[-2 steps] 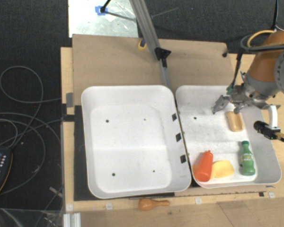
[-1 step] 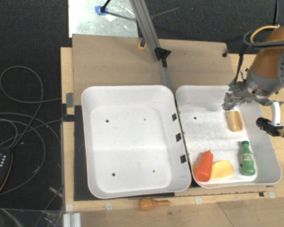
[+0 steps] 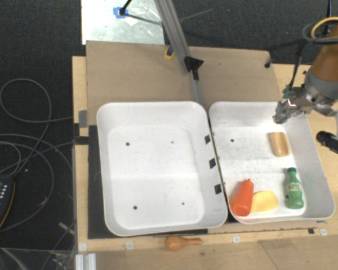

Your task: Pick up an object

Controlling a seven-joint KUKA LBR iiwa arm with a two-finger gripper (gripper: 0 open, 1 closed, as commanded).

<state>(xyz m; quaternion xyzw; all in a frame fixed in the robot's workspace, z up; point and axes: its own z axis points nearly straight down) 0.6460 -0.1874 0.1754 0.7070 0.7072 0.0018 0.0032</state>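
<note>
The right bin (image 3: 253,117) holds a tan bread-like block (image 3: 279,144) near its far right side. A green bottle (image 3: 293,189), a yellow wedge (image 3: 265,201) and an orange-red bottle (image 3: 243,197) lie along its near edge. My gripper (image 3: 283,115) hangs over the bin's far right corner, just above and behind the tan block, with nothing seen between its fingers. The fingers are too small and dark to read.
The left bin (image 3: 152,167) sits beside the right one, joined by black clips (image 3: 212,163). A slanted metal pole (image 3: 177,32) crosses the back of the bench. A small tan pear-shaped object (image 3: 182,242) lies on the bench in front of the bins.
</note>
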